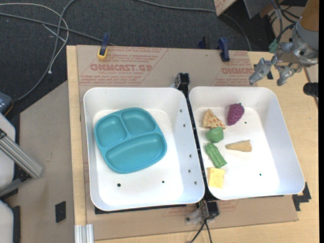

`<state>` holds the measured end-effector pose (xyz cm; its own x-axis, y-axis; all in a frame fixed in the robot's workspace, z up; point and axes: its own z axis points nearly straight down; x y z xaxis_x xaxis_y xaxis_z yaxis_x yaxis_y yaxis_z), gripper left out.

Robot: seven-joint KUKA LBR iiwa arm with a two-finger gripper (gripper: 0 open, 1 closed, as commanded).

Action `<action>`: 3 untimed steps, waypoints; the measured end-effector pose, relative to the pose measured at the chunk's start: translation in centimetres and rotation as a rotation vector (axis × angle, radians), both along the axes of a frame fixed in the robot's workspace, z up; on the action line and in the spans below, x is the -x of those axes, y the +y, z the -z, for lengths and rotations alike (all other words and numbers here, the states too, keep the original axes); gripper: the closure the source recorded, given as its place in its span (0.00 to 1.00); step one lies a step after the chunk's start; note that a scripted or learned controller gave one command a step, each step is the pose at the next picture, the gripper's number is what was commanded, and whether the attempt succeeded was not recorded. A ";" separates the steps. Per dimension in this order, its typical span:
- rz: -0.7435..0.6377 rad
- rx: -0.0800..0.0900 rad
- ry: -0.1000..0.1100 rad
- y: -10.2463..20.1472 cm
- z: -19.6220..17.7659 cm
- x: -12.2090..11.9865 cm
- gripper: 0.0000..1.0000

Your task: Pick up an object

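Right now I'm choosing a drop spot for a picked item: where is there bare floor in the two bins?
Right bin: bare from the bread wedge to the right wall. Its left strip is crowded: grapes, pizza slice, pepper, pickle, cheese. Left bin: bare right of and below the teal plate.

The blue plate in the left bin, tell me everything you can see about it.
The blue divided plate is teal, looks like smooth plastic, with rounded corners and three compartments: two small ones at the far side, one long one nearer the camera. All three hold nothing. It lies flat, turned slightly askew, on the floor of the left bin, toward its left half, touching no other object.
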<state>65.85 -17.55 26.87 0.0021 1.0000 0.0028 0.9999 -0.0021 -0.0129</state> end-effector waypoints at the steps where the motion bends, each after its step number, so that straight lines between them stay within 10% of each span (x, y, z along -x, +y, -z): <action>1: -0.003 0.002 -0.012 0.0 -0.7 -0.2 0.00; 3: -0.002 0.001 -0.007 -0.3 8.2 -0.3 0.00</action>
